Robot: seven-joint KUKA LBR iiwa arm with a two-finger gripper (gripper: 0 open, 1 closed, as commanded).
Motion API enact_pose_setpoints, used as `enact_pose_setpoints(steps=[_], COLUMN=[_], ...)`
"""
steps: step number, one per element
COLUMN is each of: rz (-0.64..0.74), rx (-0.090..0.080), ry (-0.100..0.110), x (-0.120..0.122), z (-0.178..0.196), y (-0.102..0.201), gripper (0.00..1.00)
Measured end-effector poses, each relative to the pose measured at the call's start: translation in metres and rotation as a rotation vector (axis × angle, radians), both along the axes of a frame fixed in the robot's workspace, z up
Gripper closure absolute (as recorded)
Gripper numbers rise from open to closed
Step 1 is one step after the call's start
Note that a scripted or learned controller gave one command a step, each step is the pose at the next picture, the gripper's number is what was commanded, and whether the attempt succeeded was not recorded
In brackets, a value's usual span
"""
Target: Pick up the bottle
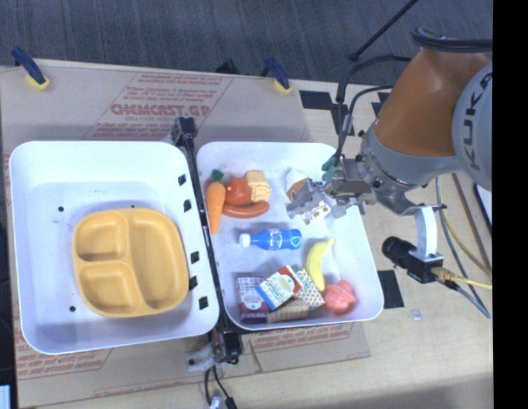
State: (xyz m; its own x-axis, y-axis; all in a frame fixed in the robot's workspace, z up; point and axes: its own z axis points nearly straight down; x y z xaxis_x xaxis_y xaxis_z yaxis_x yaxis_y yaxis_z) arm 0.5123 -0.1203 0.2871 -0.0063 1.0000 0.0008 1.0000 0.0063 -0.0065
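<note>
The bottle [274, 239] is small and blue with a white cap pointing left. It lies on its side in the middle of the right bin [359, 245]. My gripper [318, 203] hovers over the bin's upper right part, up and to the right of the bottle and apart from it. A small brown item [295, 191] sits right beside the gripper on its left.
A carrot [215, 205], a tomato [238, 191], a hot dog [247, 209] and corn [258, 181] lie above the bottle. A banana [317, 262], snack packets [277, 292] and a pink item [339, 296] lie below it. The left bin holds a yellow divided tray [129, 261].
</note>
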Motion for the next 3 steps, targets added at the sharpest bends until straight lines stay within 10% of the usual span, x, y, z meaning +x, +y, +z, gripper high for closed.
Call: enact_pose_setpoints(steps=[1,2,3], rz=[-0.080,-0.442,-0.440], rx=[0.001,-0.002,-0.002], ry=[0.003,0.001,0.007], x=[-0.037,0.033,0.032], z=[-0.113,-0.181,-0.172], y=[0.017,0.027,0.028], gripper=[0.00,0.00,1.00])
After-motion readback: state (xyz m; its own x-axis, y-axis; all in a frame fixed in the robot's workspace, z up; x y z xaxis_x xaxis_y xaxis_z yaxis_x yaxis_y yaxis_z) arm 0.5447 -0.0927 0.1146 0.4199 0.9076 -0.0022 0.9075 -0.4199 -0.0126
